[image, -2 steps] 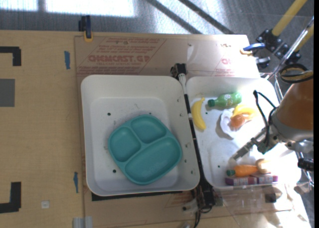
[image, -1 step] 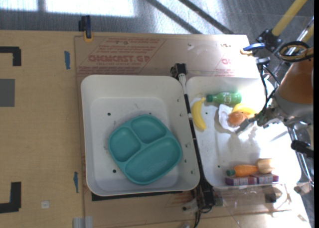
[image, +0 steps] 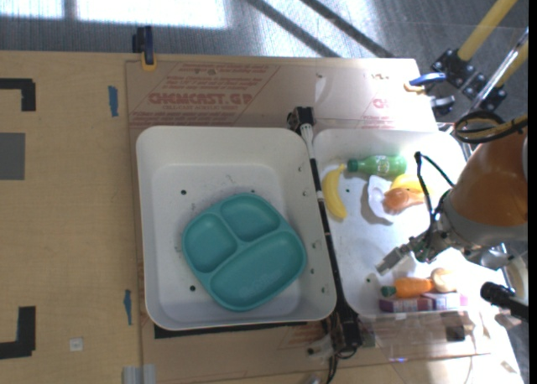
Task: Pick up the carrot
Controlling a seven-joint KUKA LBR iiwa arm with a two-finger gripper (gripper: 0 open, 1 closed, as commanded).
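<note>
Cardboard covers the bench (image: 75,206), and two white bins sit on it side by side. We note a teal divided plate (image: 243,250) in the left bin (image: 155,164), toward its near edge. The right bin (image: 357,240) holds the clutter: a banana (image: 335,194) along its left wall, a green bottle (image: 377,164) near the far edge, an orange-and-yellow item (image: 401,197) on a white scrap beside it.

We take the short orange piece (image: 413,287) near the right bin's near edge to be the carrot, lying flat and roughly parallel to that edge. A pale round thing (image: 440,277) sits just beside its right end, and a row of small packets (image: 419,302) lies just beside it along the near side.

The gripper (image: 403,255) hangs just above and left of the carrot, apart from it. Whether its claw is wide or narrow, we cannot tell; nothing shows held in it.

Handling, as we judge it: likely a light, stiff toy with a smooth rounded skin, apt to roll or slip. Best taken across its middle, squarely, clear of the neighbours crowding both sides.
</note>
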